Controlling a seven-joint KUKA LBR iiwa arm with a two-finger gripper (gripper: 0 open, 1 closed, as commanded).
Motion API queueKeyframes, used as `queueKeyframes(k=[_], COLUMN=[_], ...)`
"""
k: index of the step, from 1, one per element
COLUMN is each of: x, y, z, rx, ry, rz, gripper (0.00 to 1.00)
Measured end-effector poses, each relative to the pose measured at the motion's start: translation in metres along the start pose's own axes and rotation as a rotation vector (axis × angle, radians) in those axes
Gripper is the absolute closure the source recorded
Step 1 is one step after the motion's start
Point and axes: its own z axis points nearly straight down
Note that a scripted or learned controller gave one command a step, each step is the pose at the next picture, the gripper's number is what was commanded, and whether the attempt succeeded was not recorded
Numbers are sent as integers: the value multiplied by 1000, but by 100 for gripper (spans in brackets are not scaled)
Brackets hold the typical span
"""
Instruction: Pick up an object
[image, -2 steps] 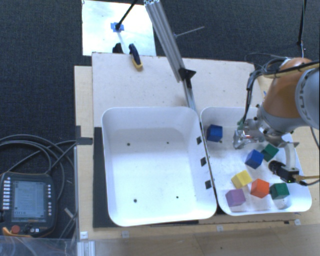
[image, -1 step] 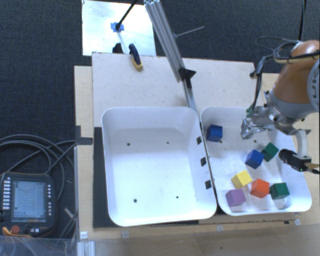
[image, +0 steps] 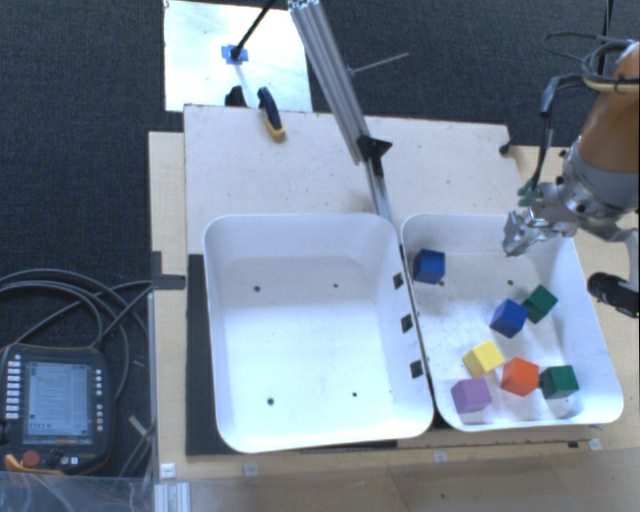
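Seven small coloured cubes lie in the right-hand shallow white plastic bin (image: 585, 290): a lone dark blue cube (image: 429, 266) at its ten o'clock, easiest to descend on squarely; the metal gripper (image: 522, 236) hovers at twelve o'clock, its closure I cannot tell

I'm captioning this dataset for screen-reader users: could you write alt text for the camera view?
A grey robot arm's gripper hangs over the far edge of the right white bin, which holds seven small cubes: two blue, two green, one yellow, one orange, one purple. The left white bin sits beside it on the bench, with a control pendant at the lower left.
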Motion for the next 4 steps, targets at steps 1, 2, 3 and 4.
queueKeyframes(k=[1, 2, 3, 4], x=[50, 90, 136, 183], y=[-19, -34, -56, -71], z=[16, 20, 13, 30], rx=[10, 9, 9, 10], ry=[4, 4, 5, 5], rz=[-4, -4, -6, -6], gripper=[100, 100, 100, 100])
